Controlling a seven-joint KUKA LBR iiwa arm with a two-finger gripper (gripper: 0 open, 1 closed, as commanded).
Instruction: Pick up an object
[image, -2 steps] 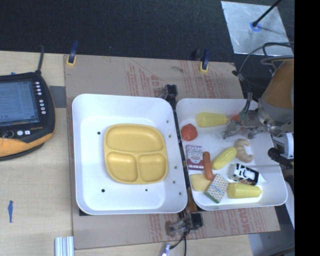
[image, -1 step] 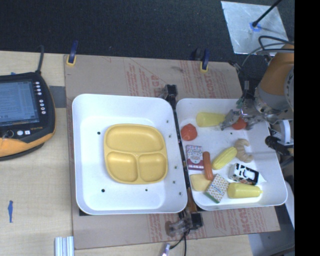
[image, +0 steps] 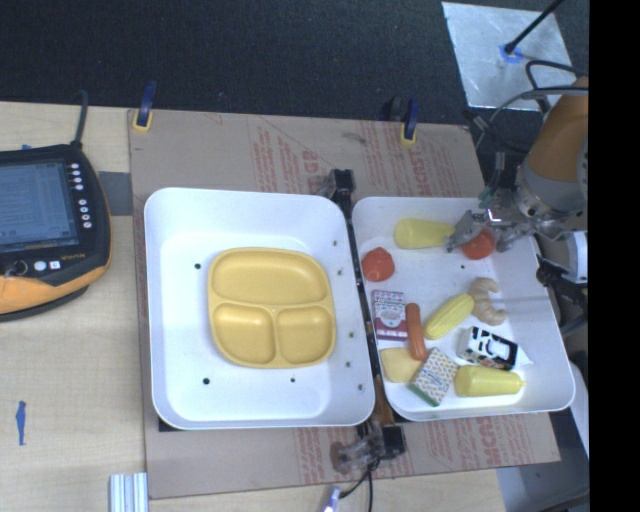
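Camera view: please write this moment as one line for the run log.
arm: over right bin | claw: at a red object, far side | hold: not confirmed | left bin: yellow divided tray

Glossy white plastic bins (image: 170, 300) sit on matt brown cardboard (image: 250, 150); yellow plate (image: 272, 305) looks smooth.

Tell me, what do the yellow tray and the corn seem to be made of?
The tray: probably moulded plastic, matte yellow; one even colour, three pressed compartments with rounded edges, soft sheen. The corn: likely a plastic toy, smooth and slightly glossy, uniform yellow; its surface detail is too small to tell.
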